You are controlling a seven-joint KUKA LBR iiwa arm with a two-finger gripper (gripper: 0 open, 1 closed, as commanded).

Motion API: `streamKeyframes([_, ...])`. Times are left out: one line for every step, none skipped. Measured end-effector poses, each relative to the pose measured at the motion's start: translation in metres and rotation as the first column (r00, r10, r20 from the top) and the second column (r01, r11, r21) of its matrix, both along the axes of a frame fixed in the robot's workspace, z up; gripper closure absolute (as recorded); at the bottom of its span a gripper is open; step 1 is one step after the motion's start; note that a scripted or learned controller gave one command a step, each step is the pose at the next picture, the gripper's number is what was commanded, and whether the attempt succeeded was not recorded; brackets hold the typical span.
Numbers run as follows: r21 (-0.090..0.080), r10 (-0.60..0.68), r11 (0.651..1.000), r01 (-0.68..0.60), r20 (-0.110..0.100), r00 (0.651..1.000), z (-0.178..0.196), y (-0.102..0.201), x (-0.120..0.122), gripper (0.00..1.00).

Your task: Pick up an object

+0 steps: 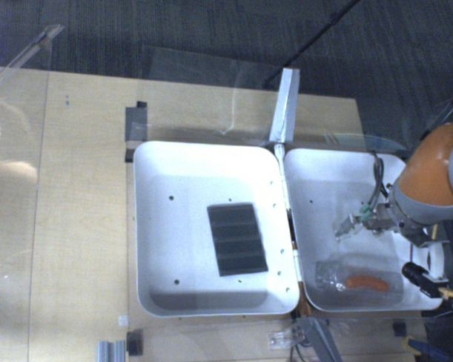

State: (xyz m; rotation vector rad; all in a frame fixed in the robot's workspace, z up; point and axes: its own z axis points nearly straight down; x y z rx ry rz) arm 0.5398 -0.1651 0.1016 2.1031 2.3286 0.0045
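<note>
Two shallow white bins sit side by side on a pale wooden surface [69, 230], with dark carpet beyond its far edge. The left bin [156, 181] holds a dark ribbed pad [237, 239]. In the right bin [315, 180], an orange object [367, 282] lies near the front wall beside clear plastic [329, 274]. The hand [351, 225] hovers just beyond it; whether it is spread I cannot tell.

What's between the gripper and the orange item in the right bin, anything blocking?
Nothing visible blocks it. The gripper sits over the right bin, up-view of the orange object. Bare white floor lies between them. A clear, plastic-looking piece lies beside the orange object's left end, off the direct line.
</note>
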Motion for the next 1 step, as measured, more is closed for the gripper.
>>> streamKeyframes([-0.003,0.007,1.0,-0.007,0.011,1.0,-0.0114,0.0446,-0.0354,0.0])
